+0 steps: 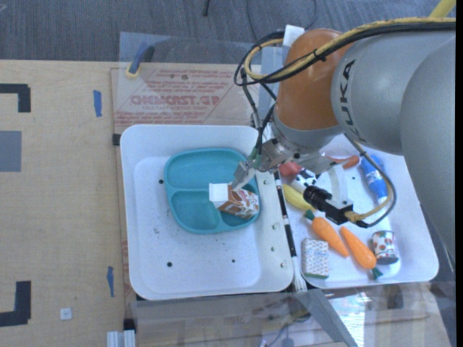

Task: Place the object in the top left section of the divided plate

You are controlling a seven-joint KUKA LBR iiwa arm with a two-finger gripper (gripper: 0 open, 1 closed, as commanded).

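A teal divided plate (189,170) lies in the left bin (145,251). A small brown-and-white carton (237,202) sits tilted over the plate's lower right compartment, close to its right rim. My gripper (244,175) hangs directly above the carton's upper end and reaches down to it; contact between them is too fine to make out. The arm's orange wrist band looms above the divider between the bins. The plate's upper compartment and its lower left compartment hold nothing.
The right bin (423,259) holds a yellow banana (294,196), two carrots (330,236), a small can (385,246), a green-and-white box (315,257), a blue item (373,180) and a red piece (291,169). A clear sheet lies behind the bins.
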